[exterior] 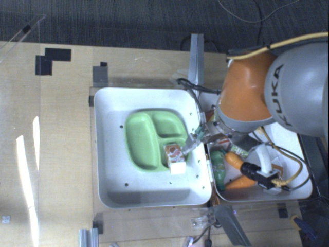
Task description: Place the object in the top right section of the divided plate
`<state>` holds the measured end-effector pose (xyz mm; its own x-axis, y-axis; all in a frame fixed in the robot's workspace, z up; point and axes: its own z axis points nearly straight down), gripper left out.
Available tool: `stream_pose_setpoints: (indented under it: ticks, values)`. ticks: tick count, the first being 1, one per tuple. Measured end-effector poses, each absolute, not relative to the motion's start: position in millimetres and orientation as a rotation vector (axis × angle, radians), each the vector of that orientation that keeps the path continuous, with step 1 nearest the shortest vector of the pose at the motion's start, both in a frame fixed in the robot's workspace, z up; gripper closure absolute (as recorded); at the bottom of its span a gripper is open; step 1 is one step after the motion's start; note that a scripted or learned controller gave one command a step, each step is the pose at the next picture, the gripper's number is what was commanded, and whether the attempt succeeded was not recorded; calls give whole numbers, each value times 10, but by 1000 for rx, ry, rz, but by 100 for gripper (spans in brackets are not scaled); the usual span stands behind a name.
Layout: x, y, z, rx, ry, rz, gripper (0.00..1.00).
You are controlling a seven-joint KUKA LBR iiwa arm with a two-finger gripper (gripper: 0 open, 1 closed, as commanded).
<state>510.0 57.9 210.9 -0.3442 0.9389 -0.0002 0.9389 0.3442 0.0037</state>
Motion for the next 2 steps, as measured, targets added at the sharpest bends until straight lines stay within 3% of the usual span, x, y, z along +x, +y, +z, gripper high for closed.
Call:
stream_pose_setpoints:
  ticks: [1,2]
  values:
    - [5100,770,2560,1680,2648,8,0]
    - [5542,334,2602,1273,2863,7,0]
